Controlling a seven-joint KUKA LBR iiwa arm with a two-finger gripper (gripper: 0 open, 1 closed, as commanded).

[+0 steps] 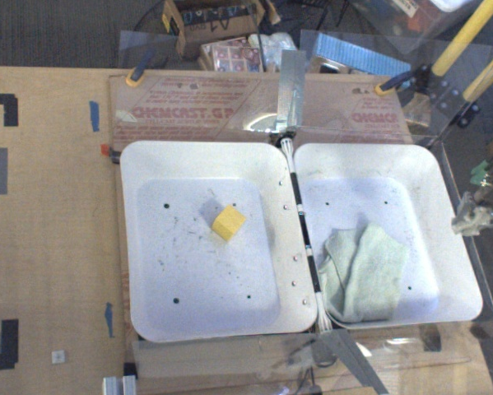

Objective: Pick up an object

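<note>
Sitting in left bin [139, 220]: yellow block [228, 222]; right bin [427, 179]: green cloth [363, 271].

Both bins, the left [147, 171] and the right [419, 171], look like smooth white plastic with a faint sheen, their floors flecked with dark scuffs. The yellow block [228, 222] in the left bin is matt, like foam or painted wood, and the pale green cloth [363, 271] in the right bin is soft, crumpled fabric. The bench [48, 245] is matt brown board, with clear glossy sheeting [197, 109] along the bins' far edge.
</note>
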